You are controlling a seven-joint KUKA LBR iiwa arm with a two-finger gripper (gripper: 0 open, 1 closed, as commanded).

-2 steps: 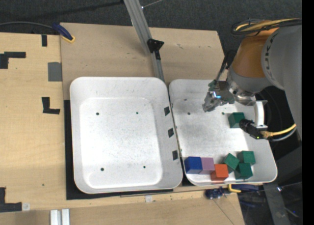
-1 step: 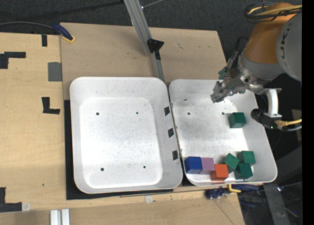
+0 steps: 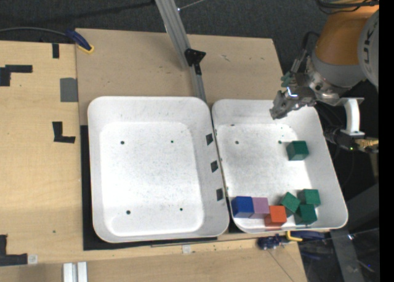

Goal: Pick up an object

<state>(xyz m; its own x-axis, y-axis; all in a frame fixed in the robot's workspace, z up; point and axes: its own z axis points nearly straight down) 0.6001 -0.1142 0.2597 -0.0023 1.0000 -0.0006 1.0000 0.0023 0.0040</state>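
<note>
Hovering over the right bin's (image 3: pixel 329 170) far rim, fingers (image 3: pixel 277 109) hanging with a gap impossible to judge, nothing visibly held. Risking clipping that rim, or nudging the lone green cube (image 3: pixel 297 150) lying nearby on the floor.

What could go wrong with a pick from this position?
The pincer hovers by the right bin's far rim, so a straight descent may strike the rim. The lone green block sits apart and is easiest. The cluster at the near edge, blue block, purple block, orange block and three more green blocks, is packed tight; the fingers may jam or push neighbours.
</note>
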